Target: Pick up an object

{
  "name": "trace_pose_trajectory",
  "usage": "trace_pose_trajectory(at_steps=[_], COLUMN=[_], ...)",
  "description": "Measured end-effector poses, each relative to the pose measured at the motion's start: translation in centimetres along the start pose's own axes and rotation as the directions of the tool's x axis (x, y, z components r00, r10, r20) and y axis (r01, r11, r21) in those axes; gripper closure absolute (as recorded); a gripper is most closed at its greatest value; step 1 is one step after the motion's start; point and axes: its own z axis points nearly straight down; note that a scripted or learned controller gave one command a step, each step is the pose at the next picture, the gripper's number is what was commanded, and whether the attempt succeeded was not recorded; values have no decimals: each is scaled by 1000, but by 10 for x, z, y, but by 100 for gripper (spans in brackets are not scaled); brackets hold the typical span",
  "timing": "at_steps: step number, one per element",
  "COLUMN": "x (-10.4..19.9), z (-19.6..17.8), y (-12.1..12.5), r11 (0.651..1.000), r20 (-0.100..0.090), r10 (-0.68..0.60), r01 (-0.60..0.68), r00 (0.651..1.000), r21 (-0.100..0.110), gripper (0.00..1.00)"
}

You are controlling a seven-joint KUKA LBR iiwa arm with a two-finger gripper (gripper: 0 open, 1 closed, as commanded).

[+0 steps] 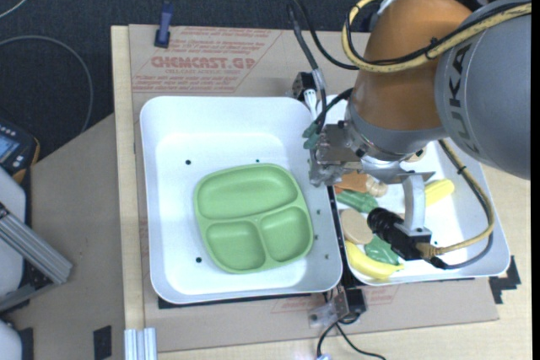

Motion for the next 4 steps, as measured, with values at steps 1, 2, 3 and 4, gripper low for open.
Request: trace_pose_trajectory(at_steps=[1, 2, 3, 4], x=[14, -36, -66, -37], z=[-92, -31, -135, -38], y=[-11, -14, -12, 6], r11=[1000, 1000, 1000, 1000], r20=[1, 6, 4, 4], r10=[1, 11, 7, 3], r01=[-1, -11, -7, -3], r00=[1000, 1000, 1000, 1000], r21=[-9, 10, -12, 13], gripper=[100, 100, 100, 100])
